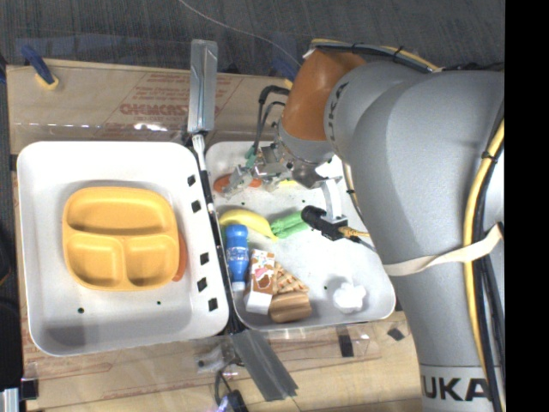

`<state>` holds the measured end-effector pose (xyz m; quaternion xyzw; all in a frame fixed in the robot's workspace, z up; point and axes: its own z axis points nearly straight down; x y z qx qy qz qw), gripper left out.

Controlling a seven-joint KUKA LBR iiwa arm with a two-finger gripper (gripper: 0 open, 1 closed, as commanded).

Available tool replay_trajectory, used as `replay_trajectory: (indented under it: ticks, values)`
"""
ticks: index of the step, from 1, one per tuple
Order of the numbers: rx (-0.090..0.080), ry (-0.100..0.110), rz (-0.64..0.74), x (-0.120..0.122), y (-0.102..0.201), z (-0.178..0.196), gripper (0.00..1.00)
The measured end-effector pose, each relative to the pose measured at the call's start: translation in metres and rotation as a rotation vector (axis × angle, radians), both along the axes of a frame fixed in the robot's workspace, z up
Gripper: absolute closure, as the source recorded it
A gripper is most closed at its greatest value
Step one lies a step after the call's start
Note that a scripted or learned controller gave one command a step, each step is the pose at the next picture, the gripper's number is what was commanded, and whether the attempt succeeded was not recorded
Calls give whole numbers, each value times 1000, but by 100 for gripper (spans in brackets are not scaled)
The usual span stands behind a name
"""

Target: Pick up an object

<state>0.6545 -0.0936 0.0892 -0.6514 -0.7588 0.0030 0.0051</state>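
The gripper [255, 172] is low in the far corner of the right bin [375, 273], beside the divider [203, 157], likely because the program aims at the small pieces there; whether it is clenched or released I cannot tell. An orange piece [222, 182] lies just beside it. Nearer the front edge lie a banana [244, 222], a green piece [290, 225], a blue bottle [237, 256] and a snack packet [279, 283]. The left bin [39, 230] holds a yellow tray [120, 237].
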Motion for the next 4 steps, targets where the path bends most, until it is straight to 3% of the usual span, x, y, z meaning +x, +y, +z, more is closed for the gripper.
replay_trajectory:
  ticks: [1,2,3,4]
  values:
    - [-1,-3,5,2,1,12,100]
    - [-4,-7,-36,-64,-71,4,100]
    - [-4,-17,-37,-41,-73,84,100]
    - [-2,-11,-38,-43,-73,80,0]
